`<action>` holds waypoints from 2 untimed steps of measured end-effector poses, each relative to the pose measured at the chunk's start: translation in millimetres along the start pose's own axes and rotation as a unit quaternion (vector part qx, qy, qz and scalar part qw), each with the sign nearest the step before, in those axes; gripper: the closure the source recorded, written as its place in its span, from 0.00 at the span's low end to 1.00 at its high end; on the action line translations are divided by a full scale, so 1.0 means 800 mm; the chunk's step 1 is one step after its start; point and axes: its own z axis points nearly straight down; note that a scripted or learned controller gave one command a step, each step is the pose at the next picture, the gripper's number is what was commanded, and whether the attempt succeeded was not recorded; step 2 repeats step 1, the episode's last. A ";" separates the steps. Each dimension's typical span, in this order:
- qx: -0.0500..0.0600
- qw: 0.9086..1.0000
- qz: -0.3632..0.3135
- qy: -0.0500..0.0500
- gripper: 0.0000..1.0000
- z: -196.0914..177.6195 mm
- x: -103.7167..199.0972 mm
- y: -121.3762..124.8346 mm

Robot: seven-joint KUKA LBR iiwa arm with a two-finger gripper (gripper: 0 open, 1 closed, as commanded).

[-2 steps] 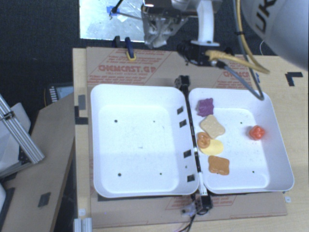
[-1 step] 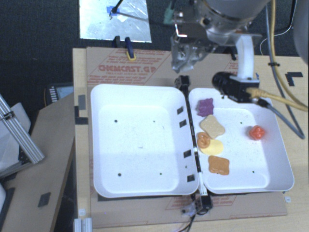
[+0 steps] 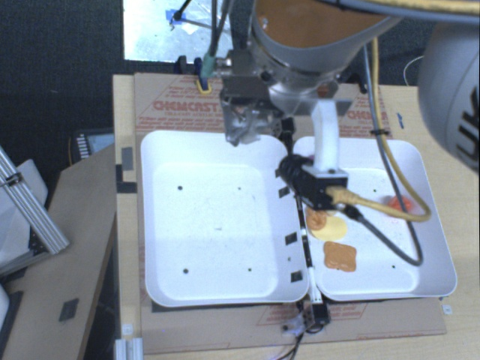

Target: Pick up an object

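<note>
Counter (image 3: 90,223), pale wood, carrying one brown cardboard sheet (image 3: 180,103) with red print, on which two shallow white bins sit side by side, touching along their inner rims. Left bin (image 3: 210,223), centre-left of the frame: white floor marked with four small dark dots. Right bin (image 3: 424,265), centre-right of the frame: four small pieces. Orange-brown piece (image 3: 340,256), flat and roughly square, in the lower left part of this bin. Yellow piece (image 3: 335,228), rounded, just above it. Orange piece (image 3: 316,220), small, touching the yellow piece on its upper left, close to the inner rim. Red piece (image 3: 400,202), small, well apart from the other three, toward the right side of the bin, partly crossed by a cable. Black clips (image 3: 291,238), several, spaced along the seam between the two bins. Arm (image 3: 315,21), grey with an orange band, across the top of the frame. Gripper (image 3: 246,130), metallic, above the upper rim of the left bin near its right corner, apart from all four pieces; whether it is spread or closed cannot be told from this angle.
</note>
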 end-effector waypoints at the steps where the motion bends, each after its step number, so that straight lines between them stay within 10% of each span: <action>1: -0.003 1.000 0.005 0.000 1.00 -0.023 -0.031 0.003; 2: -0.003 1.000 0.005 0.000 1.00 -0.023 -0.031 0.003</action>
